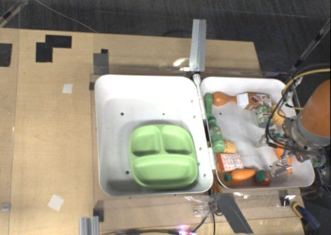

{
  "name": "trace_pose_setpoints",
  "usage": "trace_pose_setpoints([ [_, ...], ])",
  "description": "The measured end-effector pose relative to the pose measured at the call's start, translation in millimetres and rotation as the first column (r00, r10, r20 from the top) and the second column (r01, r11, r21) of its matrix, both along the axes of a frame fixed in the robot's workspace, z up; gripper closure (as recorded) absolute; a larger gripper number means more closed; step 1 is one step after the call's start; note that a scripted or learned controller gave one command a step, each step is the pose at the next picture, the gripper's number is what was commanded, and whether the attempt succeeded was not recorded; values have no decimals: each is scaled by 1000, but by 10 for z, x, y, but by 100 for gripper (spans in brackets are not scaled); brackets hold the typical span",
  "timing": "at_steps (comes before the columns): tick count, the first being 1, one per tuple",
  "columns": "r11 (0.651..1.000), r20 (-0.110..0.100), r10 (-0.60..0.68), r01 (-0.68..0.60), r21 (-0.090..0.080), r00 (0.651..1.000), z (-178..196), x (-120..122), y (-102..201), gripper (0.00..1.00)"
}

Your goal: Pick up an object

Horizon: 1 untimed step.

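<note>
Wooden desk (46, 141) carries two white bins side by side. Right bin (305, 179) holds the clutter: carrot (241, 175) along its near wall, red-and-white box (229, 162) touching it just behind, a corn cob (229, 147) behind that. Green bottle (212, 125) lies along the left wall, an orange squash-like piece (223, 99) at the far left corner, a snack packet (258, 100) beside it. End effector (283, 165) sits low over the right bin's near right corner, just right of the carrot tip; can't tell its opening, nothing visibly between the fingers. Left bin (106, 125) holds a green divided tray (163, 156) near its front.
</note>
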<state>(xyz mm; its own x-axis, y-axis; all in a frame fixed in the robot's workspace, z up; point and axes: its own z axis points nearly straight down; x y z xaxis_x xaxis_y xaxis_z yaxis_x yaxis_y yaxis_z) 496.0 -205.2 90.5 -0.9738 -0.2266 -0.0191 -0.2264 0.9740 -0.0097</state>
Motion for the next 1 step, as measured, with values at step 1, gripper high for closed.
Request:
trace_pose_setpoints([
  [1,995,-5,97,-97,2,995,-16,856,53,0],
])
